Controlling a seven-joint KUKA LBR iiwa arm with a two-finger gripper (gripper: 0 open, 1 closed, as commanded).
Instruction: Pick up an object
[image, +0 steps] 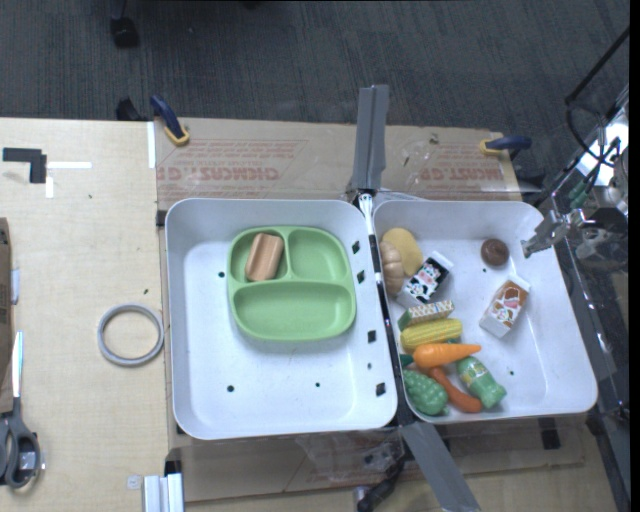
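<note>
You see two white bins side by side. The left bin (200, 400) carries one green divided plate (293, 283) toward its back edge, and one hot dog (264, 256) lies in the plate's back-left compartment.

The right bin (560, 390) carries the rest, mostly crowded along its left edge. Count one yellow potato-like piece (399, 248) near the back-left corner, one black-and-white carton (427, 280) just beside it, one corn cob (431, 331), and two carrots (446, 353), one lying across the other's end. One green vegetable (424, 393) sits at the front-left corner, with one green bottle (479, 384) near it. One red-and-white carton (505, 306) lies apart toward the right edge, and one brown round piece (494, 251) sits near the back edge.

The gripper (545, 237) hangs over the right bin's back-right corner; you cannot tell its state, and nothing shows in it.
</note>
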